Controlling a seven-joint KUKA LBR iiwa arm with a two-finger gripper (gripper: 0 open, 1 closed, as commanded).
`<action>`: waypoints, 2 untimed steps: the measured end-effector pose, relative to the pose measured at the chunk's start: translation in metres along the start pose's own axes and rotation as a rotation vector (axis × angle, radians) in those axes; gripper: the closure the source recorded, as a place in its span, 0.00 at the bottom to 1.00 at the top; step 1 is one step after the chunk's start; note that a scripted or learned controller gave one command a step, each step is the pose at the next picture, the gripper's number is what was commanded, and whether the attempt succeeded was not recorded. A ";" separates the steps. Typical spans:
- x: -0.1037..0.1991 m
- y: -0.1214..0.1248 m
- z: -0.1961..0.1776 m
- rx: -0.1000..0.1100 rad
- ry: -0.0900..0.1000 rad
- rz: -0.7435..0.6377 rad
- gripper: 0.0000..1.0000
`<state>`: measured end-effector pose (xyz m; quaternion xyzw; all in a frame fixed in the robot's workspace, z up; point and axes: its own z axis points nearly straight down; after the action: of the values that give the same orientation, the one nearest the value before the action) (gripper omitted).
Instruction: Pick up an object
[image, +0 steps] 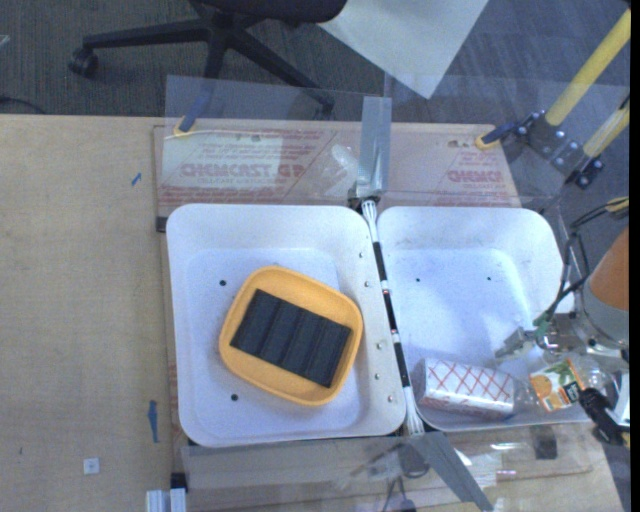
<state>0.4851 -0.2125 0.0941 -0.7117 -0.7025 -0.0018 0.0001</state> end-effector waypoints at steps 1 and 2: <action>0.000 -0.002 0.005 -0.003 0.005 0.007 0.00; -0.008 -0.005 -0.027 0.001 0.000 0.089 0.00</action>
<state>0.4803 -0.2208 0.1210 -0.7421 -0.6703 -0.0015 0.0004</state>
